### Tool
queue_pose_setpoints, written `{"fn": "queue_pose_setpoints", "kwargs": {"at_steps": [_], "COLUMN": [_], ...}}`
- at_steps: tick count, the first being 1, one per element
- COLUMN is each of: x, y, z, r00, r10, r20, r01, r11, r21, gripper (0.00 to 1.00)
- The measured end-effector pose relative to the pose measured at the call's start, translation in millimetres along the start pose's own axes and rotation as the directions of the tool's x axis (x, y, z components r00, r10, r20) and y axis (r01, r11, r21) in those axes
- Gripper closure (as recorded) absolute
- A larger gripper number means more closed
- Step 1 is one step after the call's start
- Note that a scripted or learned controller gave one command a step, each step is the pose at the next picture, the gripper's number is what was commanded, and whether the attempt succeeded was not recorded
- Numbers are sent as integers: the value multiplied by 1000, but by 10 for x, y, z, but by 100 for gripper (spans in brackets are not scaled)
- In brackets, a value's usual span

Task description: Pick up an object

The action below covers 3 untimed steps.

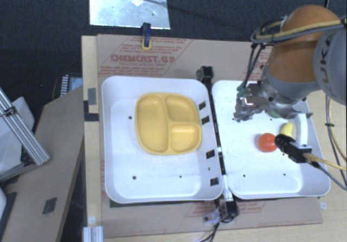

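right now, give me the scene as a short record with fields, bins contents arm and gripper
left bin: holds a yellow divided tray, three compartments, lying flat
right bin: holds an orange ball and a yellow object, partly hidden by the arm
arm: reaches in from the right, over the right bin
gripper: above the right bin's upper left part, apart from the orange ball
gripper state: cannot tell
held object: none seen

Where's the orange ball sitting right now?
The orange ball lies in the right bin, toward its right side, just left of a small yellow object and below the gripper.
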<state>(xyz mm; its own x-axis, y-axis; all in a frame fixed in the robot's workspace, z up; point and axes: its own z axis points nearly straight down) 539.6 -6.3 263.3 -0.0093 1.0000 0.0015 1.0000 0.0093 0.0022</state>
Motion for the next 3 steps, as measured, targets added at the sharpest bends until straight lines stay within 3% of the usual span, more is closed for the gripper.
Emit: {"fn": "queue_pose_setpoints", "kwargs": {"at_steps": [1,2,3], "x": [550,1069,1035], "y": [131,419,412], "z": [172,291,286], "r00": [1000,1000,1000], "r10": [-1,-1,5], "r20": [0,0,1], "r01": [1,1,-5], "r11": [1000,1000,1000], "r21": [1,0,1], "gripper": [100,100,0]}}
